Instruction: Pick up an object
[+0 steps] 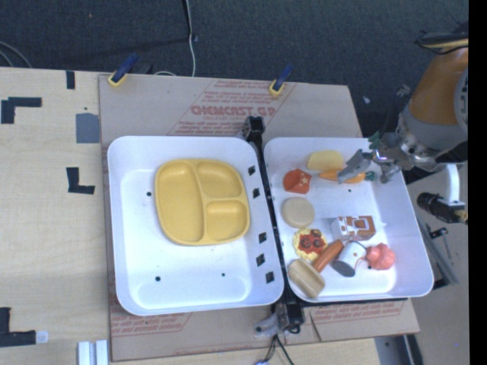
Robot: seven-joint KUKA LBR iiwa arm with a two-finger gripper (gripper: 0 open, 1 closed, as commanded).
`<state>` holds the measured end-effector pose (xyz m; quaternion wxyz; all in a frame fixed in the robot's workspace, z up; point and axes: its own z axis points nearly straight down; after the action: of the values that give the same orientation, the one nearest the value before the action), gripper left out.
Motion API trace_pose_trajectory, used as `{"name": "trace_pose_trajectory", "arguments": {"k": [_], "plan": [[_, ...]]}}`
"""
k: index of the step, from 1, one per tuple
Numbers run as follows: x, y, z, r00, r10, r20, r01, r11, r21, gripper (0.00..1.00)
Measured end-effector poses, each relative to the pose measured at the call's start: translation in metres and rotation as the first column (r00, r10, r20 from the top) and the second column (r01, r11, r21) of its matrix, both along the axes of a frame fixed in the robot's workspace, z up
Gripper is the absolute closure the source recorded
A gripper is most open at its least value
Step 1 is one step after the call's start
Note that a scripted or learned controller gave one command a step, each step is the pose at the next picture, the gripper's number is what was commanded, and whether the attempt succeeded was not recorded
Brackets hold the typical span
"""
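Two white bins sit side by side on the surface. At frame centre-left, the left bin [125, 226] holds a yellow divided plate [202, 201]. At right, the right bin [403, 226] holds toy foods: a yellow wedge [325, 160], red piece [297, 180], round biscuit [297, 211], pizza slice [310, 242], carrot [327, 256], bread roll [307, 278] and pink piece [380, 256]. The hand [365, 167] hovers over the right bin's upper right, fingers spread, holding nothing.
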<state>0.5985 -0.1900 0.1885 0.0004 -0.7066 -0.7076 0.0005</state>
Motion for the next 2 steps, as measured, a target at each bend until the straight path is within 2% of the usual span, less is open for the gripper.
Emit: {"name": "trace_pose_trajectory", "arguments": {"k": [1,2], "plan": [[0.055,0.067,-0.109,1.000,0.007,0.002,-0.007,1.000,0.001,0.00],[0.067,0.079,-0.106,1.000,-0.002,-0.014,0.002,1.000,0.000,0.00]]}}
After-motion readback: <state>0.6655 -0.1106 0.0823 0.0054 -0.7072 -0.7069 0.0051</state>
